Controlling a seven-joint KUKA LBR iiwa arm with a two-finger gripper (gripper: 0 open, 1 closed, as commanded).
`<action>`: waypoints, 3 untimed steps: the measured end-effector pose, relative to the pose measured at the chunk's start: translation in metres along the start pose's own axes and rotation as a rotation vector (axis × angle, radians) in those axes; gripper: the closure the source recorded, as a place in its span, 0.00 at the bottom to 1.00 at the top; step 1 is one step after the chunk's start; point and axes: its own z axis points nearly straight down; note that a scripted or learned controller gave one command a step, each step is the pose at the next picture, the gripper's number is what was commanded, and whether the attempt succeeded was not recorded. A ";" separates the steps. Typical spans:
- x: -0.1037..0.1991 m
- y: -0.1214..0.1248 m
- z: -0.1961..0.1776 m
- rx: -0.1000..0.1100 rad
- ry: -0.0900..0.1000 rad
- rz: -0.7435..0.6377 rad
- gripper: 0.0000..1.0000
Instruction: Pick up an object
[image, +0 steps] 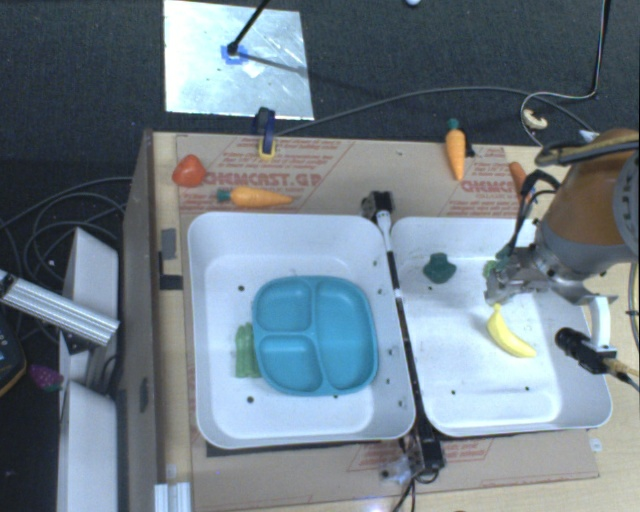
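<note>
banana vs gripper: the banana (511, 336) lies in the right bin (500, 400), just below and a touch right of the gripper (498, 283), very close but I can't tell if they're touching

gripper state: honestly can't tell how wide it's open from this angle, and nothing visibly sits between the tips

arm: the grey arm (590, 215) with the orange band comes in from the right over the right bin's far corner

banana looks: small, yellow, curved, lying flat and slanted, upper end pointing toward the gripper

other stuff in right bin: a dark teal object (438, 268) near the top left, well apart from the banana

left bin: left bin (230, 400) holds a blue divided plate (315, 335) with a green thing (245, 352) tucked against its left edge

bench: cardboard sheet (300, 165) under both bins, with two toy carrots (258, 197) (456, 152) and a red-orange piece (189, 171) along the back

room: dark carpet, loose cables, a shiny metal sheet (237, 58) behind the bench
</note>
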 end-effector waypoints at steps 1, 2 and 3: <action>-0.020 -0.029 -0.017 0.001 -0.001 0.001 1.00; -0.019 -0.029 -0.016 0.001 0.000 0.000 0.00; -0.043 0.050 0.061 0.002 0.000 -0.002 0.00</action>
